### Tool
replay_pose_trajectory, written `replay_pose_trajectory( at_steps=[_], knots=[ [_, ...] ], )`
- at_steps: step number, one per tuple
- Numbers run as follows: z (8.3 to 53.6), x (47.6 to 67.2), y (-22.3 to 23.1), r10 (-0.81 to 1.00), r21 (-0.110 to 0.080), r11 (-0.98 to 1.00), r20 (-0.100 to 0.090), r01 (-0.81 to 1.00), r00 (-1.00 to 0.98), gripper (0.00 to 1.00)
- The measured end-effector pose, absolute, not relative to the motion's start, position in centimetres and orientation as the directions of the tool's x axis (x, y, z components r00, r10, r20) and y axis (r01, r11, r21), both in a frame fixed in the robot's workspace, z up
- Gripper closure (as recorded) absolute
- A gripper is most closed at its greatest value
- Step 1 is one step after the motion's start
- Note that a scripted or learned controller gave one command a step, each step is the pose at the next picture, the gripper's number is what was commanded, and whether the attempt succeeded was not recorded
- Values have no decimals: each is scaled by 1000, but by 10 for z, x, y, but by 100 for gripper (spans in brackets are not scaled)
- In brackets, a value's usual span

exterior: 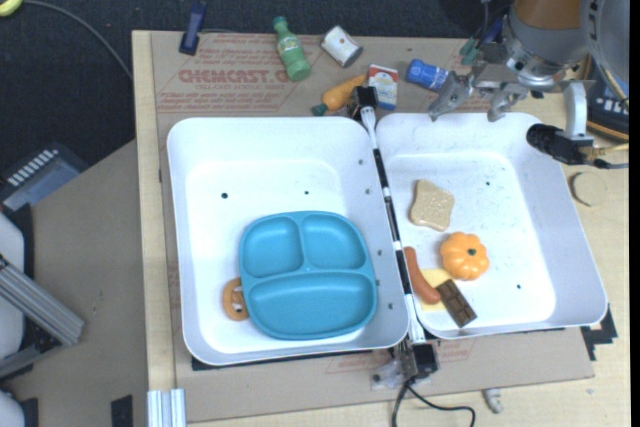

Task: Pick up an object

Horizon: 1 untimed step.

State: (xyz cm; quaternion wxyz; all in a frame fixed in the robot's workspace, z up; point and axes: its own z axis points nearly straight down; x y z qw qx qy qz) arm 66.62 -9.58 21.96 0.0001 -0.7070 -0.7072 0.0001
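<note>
Gripper (480,98) hangs over the far rim of the right-hand shallow white plastic bin (560,245), fingers splayed apart, nothing between them.

Candidates all lie toward the near side of that bin, away from the fingers:
- Flat tan bread-slice-shaped toy (432,204): closest to the fingers, slightly to the divider side. Lies flat, roughly square, no strong long axis, matte texture. Low profile, so my guess is the fingers would have to reach almost to the bin floor to catch its edges.
- Round orange pumpkin-shaped toy (464,255): beyond the bread, nearly in line with the fingers. Ribbed, smooth plastic, bulges up (probably the easiest thing to close on, though a round body may squirt out).
- Red sausage-shaped toy (420,277): hard against the divider wall, long axis running along the divider. The wall likely blocks one finger.
- Dark brown chocolate-bar-like block (456,302): farthest from the fingers, long axis slanted, lying on a pale yellow flat piece (432,278).

The key relation: the bread sits nearest, the pumpkin just past it, both apart from each other and from the walls.

The left bin holds a blue three-compartment plastic plate (305,273) with a small orange-brown pretzel-shaped toy (234,300) touching its edge, well away from the fingers and across the divider. Not a sensible first target.
</note>
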Motion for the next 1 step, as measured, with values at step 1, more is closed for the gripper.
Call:
replay_pose_trajectory(
  at_steps=[1],
  knots=[
    [184, 594, -64, 1000, -1, 0, 0, 1000, 0, 0]
  ],
)
